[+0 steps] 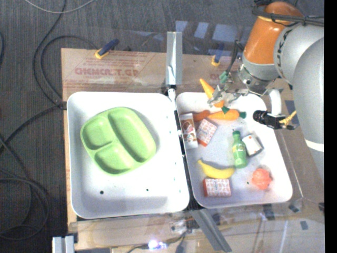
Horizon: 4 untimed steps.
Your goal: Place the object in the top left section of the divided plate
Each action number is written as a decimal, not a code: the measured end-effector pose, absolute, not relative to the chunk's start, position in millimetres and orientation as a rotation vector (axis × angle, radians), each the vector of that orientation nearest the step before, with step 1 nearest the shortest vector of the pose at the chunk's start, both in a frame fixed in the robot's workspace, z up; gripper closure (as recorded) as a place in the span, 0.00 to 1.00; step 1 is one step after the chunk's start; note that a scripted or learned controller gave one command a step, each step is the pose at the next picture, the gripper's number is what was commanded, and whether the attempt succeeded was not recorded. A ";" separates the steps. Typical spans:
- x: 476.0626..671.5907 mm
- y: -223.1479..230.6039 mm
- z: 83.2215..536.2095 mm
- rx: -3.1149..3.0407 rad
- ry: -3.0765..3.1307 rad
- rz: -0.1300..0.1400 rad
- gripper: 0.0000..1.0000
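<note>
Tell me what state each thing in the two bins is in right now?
Divided plate: nothing in its sections.
Carrot: lying flat under the gripper.
Green bottle: lying down.
Banana: lying flat.
Small can: on its side.
Red packet: lying flat.

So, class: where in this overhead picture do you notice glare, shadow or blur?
Camera view: glare streaks the clear panels at the bench's top edge; the green divided plate casts a soft shadow on the left bin; the gripper over the right bin looks blurred, small items soft.
</note>
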<state>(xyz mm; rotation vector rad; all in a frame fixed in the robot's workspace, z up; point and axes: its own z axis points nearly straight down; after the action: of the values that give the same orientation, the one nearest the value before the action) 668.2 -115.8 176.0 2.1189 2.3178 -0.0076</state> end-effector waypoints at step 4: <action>529.8 108.9 157.6 2.099 2.343 -0.008 1.00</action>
<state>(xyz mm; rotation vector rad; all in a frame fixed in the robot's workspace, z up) 529.8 108.9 157.6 2.0990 2.3431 -0.0075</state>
